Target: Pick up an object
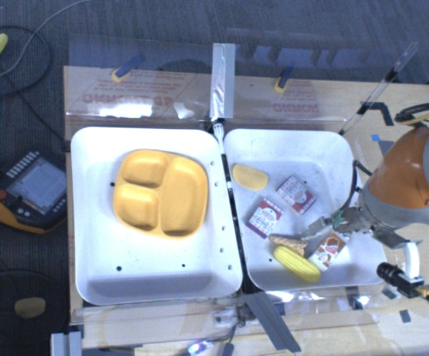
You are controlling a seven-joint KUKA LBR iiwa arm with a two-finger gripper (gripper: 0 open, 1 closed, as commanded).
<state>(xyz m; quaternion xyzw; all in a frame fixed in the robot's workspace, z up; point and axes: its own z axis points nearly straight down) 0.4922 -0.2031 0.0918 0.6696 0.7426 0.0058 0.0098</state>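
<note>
Hand (320,232) low in right bin (332,148), by corn (296,263); left bin (96,206) holds yellow tray (161,191).

I see a sectioned tray (161,191) lying in the left bin (88,273). In the right bin (333,150), two packets (296,193) (264,218) sit mid-bin, a corn cob (296,263) nearest the front wall, a third packet (327,249) just right of it
</note>
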